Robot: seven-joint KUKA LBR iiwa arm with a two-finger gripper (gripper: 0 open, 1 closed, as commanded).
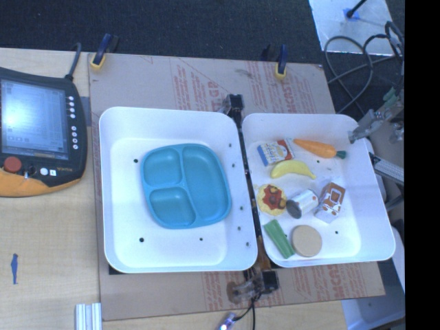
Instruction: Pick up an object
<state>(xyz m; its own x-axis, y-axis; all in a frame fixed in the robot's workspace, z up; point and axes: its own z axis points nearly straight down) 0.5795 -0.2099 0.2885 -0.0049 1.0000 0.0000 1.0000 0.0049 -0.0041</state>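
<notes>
The right bin (380,237) holds several small things. An orange carrot (315,148) lies at the back, with a yellow banana (293,169) and a blue-and-red packet (273,151) beside it. Nearer the front are a yellow-and-red round piece (273,198), a silver can (302,203) on its side, a small brown-and-white carton (331,201), a green block (278,238) and a tan disc (306,240). My gripper (362,129) hangs at the bin's far right corner, apart from all of them, with nothing seen in it.
The left bin (110,126) holds a blue divided plate (185,184). A teach pendant (38,133) lies on the bench at the far left. Clamps (281,60) hold the cardboard sheet at the back, and cables (364,47) loop at the upper right.
</notes>
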